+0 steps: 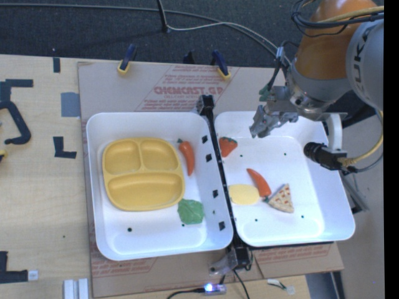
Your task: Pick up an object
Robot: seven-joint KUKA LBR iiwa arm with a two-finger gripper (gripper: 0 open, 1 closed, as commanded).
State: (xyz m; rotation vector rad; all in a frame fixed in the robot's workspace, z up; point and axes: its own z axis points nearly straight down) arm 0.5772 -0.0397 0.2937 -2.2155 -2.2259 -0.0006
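Note:
My gripper [260, 128] hangs over the back of the right bin [324, 226], above and to the right of a small red strawberry-like piece [227, 146] lying by the divider. Nothing shows between its fingers. Further forward in that bin lie a red chili pepper [259, 181], a yellow oval piece [243, 195] and a pizza slice [282, 199]. The left bin [100, 229] holds a yellow divided tray [142, 173], an orange carrot [186, 156] and a green leafy piece [191, 211].
A black clamp rail [215, 167] runs between the two bins. The arm's grey body and orange band [333, 30] fill the upper right. Cables cross the dark floor behind the bench. Blue-and-yellow clamps [126, 60] hold the cardboard sheet.

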